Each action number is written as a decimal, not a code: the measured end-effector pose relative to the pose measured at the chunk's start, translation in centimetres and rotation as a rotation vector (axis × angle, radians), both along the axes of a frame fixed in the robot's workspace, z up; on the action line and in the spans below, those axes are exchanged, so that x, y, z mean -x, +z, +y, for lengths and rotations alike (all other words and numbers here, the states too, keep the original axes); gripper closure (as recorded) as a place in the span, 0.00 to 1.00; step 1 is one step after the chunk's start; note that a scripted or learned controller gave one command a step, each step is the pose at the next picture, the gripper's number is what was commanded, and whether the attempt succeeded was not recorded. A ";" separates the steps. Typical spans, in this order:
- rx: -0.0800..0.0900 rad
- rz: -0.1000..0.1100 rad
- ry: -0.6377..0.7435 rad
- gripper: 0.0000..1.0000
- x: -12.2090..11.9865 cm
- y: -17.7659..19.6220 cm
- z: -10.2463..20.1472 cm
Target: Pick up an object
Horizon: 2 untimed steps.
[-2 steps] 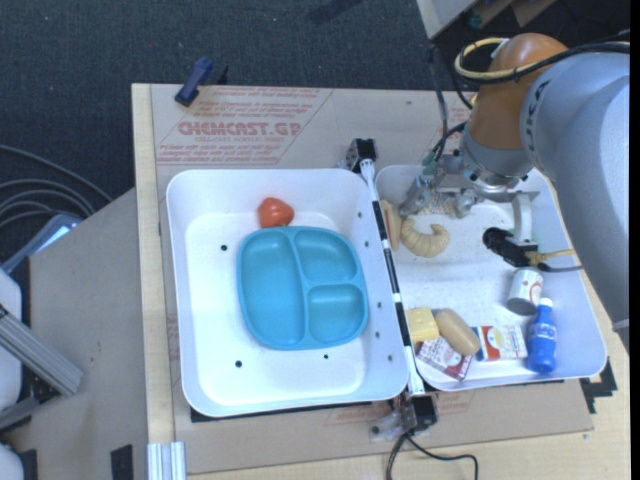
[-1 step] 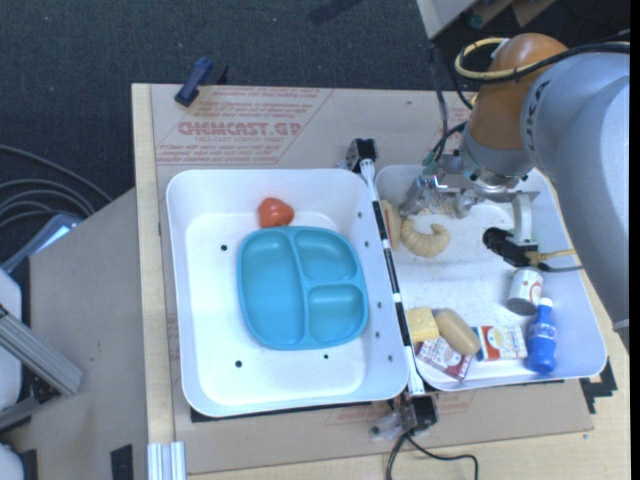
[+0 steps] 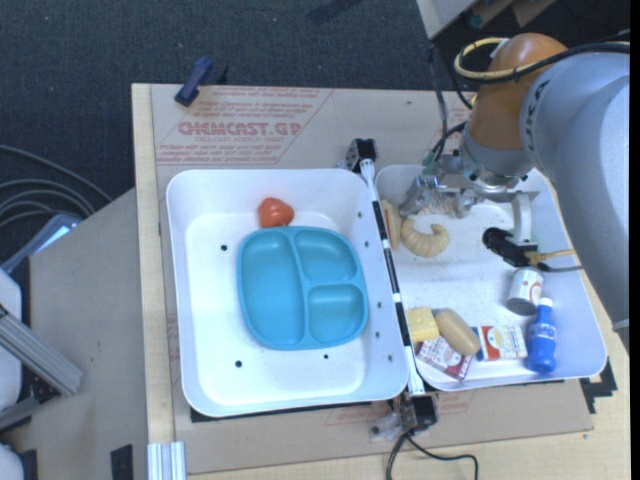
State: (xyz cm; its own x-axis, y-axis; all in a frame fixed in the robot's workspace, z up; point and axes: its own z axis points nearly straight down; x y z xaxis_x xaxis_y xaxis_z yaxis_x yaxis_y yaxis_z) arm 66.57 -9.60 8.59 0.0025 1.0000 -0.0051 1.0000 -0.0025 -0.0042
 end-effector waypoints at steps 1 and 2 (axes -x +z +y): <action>-0.001 0.000 0.000 0.00 0.0 0.0 0.0; 0.001 0.000 0.000 0.00 0.0 0.0 0.0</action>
